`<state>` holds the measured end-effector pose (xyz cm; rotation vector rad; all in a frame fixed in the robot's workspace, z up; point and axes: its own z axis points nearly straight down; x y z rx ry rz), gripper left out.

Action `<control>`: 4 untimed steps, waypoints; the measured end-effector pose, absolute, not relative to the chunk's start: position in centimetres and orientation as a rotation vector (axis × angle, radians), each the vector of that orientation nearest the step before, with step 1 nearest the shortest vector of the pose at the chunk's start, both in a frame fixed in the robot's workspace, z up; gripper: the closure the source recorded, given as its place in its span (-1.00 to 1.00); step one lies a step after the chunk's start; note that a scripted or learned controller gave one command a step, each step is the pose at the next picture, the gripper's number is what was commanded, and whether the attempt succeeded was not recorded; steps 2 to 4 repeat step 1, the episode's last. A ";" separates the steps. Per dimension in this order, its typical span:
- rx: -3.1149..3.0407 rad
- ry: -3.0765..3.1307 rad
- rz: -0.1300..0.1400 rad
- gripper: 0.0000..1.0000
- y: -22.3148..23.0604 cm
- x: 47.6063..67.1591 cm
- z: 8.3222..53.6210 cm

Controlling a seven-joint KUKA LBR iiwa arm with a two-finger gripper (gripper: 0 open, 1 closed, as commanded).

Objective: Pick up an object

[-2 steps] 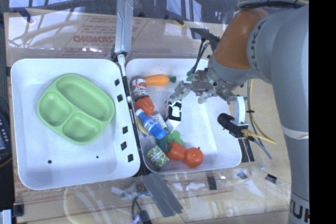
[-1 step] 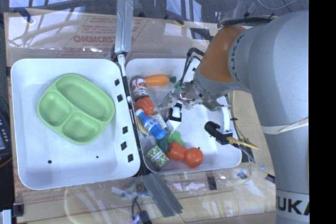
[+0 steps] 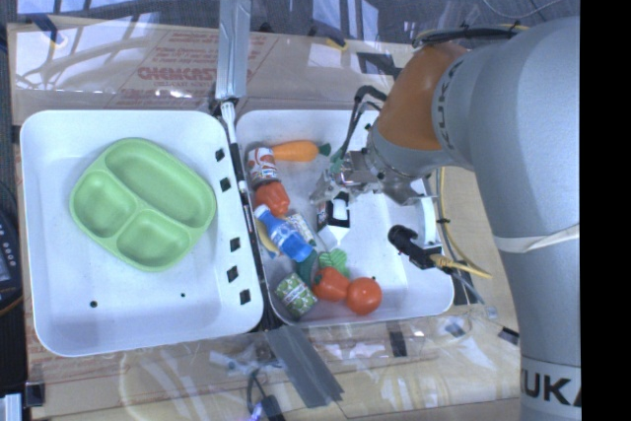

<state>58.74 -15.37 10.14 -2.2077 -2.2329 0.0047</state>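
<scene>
Fig.: claw (image 3: 333, 197) hangs low in the right bin (image 3: 419, 296), w/ its state impossible to tell. You see the toys just to its left: carrot (image 3: 295, 151) above-left, blue bottle (image 3: 287, 237) below-left, tomato (image 3: 363, 296) nearer the front wall. Green divided plate (image 3: 142, 202) sits in the left bin (image 3: 59, 311).

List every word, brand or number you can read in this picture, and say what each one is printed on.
"CHEMCAST": red print on the protective sheet behind the bins.
"UKA": end of the brand name on the arm's base, cut off at the left.
Labels on the small bottles in the right bin: too small to read.
</scene>
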 end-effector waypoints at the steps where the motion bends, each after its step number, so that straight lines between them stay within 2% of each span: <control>1: -2.251 -2.193 0.000 1.00 -15.4 65.7 19.8; 4: -2.251 -2.193 0.000 1.00 -15.4 65.7 19.8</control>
